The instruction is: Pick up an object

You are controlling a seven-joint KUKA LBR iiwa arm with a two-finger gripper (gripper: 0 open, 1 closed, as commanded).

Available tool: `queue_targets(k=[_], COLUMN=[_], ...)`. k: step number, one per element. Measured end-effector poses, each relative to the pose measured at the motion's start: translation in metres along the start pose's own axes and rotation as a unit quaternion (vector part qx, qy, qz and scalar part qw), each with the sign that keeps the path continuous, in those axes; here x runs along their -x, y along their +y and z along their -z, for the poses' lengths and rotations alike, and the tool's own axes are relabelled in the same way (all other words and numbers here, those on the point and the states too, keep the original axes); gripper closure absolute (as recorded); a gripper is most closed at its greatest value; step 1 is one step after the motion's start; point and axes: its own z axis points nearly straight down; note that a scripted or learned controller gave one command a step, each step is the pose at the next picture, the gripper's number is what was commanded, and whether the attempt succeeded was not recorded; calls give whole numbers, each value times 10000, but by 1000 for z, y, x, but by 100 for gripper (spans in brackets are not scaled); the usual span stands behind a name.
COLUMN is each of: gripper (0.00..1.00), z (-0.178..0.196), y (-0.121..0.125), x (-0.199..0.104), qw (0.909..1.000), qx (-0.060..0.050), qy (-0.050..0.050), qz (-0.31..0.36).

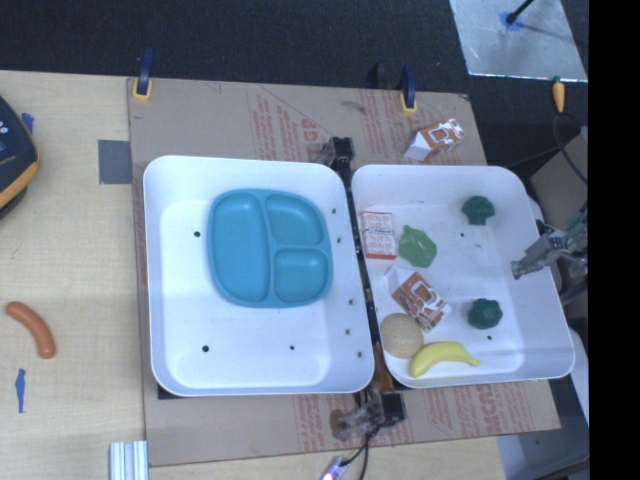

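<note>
The right bin (pixel 520 193) holds a yellow banana (pixel 443 357), a beige round bun (pixel 401 335), a brown and white carton (pixel 420 300), a light green piece (pixel 417 246), a red and white packet (pixel 377 234) and two dark green broccoli pieces (pixel 478 209) (pixel 485 313). My gripper (pixel 538 256) sits low over that bin's right rim, right of the lower broccoli and apart from it. Nothing shows held in it.
A blue divided plate (pixel 270 248) lies in the left bin (pixel 170 298). Outside the bins, a small carton (pixel 435 140) rests behind the right bin, a sausage (pixel 32 328) lies on the bench at the far left, and a yellow and black device (pixel 14 158) sits at the left edge.
</note>
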Motion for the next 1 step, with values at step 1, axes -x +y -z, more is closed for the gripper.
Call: queue_targets(k=[1], gripper=[0], z=[-180], y=[4], x=[-4], qw=[10000], qx=[-2], qy=[-1], qz=[7])
